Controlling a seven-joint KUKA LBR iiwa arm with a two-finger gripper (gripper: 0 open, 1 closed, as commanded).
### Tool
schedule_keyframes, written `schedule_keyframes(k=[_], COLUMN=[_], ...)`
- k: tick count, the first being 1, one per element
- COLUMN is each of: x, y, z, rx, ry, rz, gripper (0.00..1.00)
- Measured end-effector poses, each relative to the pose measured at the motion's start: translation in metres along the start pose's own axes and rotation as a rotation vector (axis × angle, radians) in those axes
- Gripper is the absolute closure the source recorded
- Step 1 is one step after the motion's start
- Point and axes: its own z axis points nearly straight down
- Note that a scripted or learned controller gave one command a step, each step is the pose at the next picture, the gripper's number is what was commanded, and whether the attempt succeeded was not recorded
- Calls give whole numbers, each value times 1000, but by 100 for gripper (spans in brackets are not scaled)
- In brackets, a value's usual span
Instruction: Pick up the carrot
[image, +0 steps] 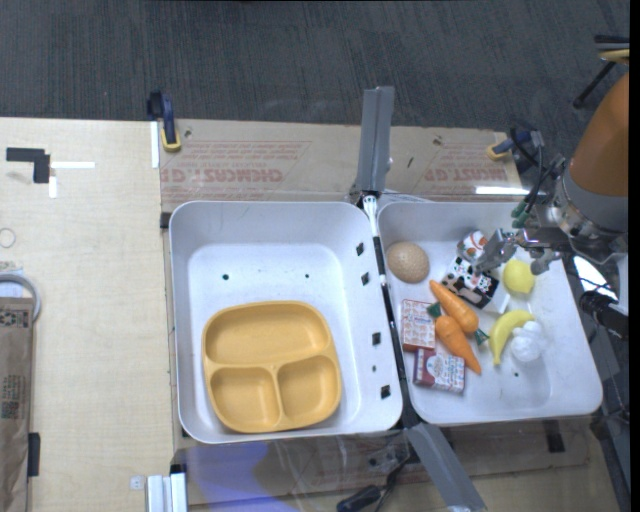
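Observation:
Two orange carrots lie in the middle of the right bin (592, 392). The upper carrot (455, 303) runs slantwise from upper left to lower right, and the lower carrot (459, 344) lies just below it, touching it. My gripper (517, 250) hangs at the bin's upper right, above a yellow lemon (518, 277) and beside a black-and-white cow toy (470, 280). Its fingers are spread, open, with nothing held between them. It stands roughly a hand's width up and to the right of the carrots.
Around the carrots lie a tan egg-shaped ball (407, 262), a yellow banana (506, 331), a white lump (527, 346) and two small printed boxes (419, 325) (441, 371). The left bin (182, 300) holds a yellow divided plate (269, 372).

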Motion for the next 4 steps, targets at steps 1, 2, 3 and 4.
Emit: schedule_keyframes(k=[1,2,3,4], x=[78,28,19,-21], y=[-35,-40,-21,20], z=[47,107,142,141], rx=[1,1,-7,-13], ry=[0,1,0,-3], rz=[28,-30,-124,-335], gripper=[0,0,0,0])
